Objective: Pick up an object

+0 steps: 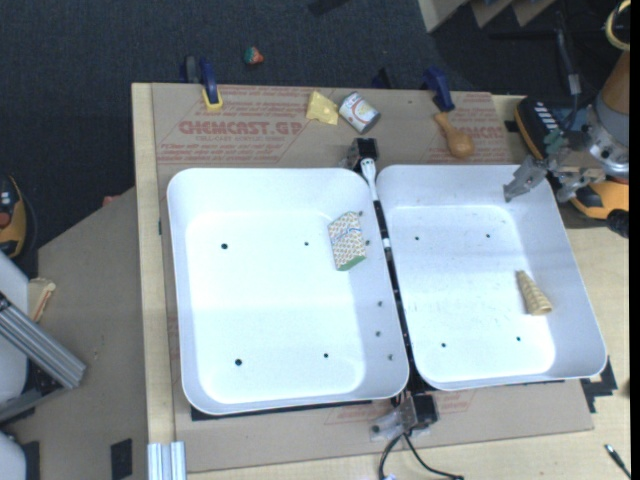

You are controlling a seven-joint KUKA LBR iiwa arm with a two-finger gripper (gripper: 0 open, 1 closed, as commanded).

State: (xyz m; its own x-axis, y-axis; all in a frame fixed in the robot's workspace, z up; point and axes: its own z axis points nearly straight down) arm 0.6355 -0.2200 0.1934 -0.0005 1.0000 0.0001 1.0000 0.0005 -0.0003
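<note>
While nothing shows between the gripper's fingers, the pick reads as not yet made; lines run from the near edge of the bench to the far.

Progress: by my judgement early; every object lies loose, so the approach, the closing and the lift are all left.
Right bin (575,313): holds one tan ridged piece (533,292), lying flat toward its right wall, well apart from the other walls.
Left bin (185,298): holds one patterned packet (346,240), green at its lower end, close to the wall it shares with the right bin.
Gripper (520,182): hangs over the right bin's far right corner, well apart from the tan ridged piece; whether the fingers stand apart or together I cannot tell.
Likeliest target: the tan ridged piece, being in the bin under the arm, though that is a guess.
Far board, outside the bins: a yellow wedge (322,108), a small white carton (359,112) beside it, a wooden-handled tool (453,134).
</note>
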